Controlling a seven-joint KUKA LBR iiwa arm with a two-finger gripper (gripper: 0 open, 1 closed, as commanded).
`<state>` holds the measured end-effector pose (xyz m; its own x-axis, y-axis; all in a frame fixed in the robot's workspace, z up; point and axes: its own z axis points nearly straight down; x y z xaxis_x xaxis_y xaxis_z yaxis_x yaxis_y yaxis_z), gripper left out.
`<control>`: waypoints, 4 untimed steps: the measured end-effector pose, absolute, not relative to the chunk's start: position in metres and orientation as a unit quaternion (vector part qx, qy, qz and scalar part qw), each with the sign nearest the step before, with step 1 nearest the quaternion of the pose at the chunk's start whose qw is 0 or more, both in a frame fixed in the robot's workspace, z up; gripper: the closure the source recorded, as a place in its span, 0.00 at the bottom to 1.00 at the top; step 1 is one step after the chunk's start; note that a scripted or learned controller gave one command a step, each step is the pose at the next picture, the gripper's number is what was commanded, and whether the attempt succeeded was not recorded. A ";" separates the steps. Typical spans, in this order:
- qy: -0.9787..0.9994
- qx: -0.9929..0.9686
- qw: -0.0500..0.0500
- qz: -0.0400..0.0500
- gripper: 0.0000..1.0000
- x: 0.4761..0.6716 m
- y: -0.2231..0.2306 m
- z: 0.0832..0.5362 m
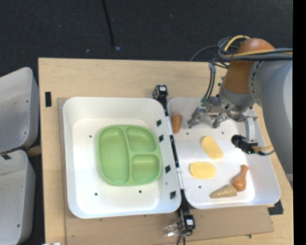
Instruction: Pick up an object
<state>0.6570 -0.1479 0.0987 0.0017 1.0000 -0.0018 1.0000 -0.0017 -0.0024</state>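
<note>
A: The gripper [208, 115] hangs over the right bin's [265, 190] far side, jaws spread wide and empty.

B: The nearest yellow piece [212, 147] lies flat, nearer; closing there risks catching nothing.

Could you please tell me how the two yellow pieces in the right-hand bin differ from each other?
The upper yellow piece lies tilted, its long side running diagonally, while the lower yellow piece lies nearly level across the bin. The upper one sits nearer the claw; the lower one sits nearer the cone-shaped piece. The upper one looks paler, the lower one slightly deeper yellow. Both are flat, rounded and rest apart on the right bin.
</note>
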 end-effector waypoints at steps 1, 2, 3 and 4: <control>-0.706 -0.708 -0.003 -0.001 1.00 0.659 -0.149 0.113; -0.706 -0.708 -0.003 -0.001 1.00 0.664 -0.159 0.167; -0.708 -0.706 -0.003 -0.002 1.00 0.671 -0.153 0.217; -0.708 -0.706 -0.002 -0.001 1.00 0.671 -0.154 0.254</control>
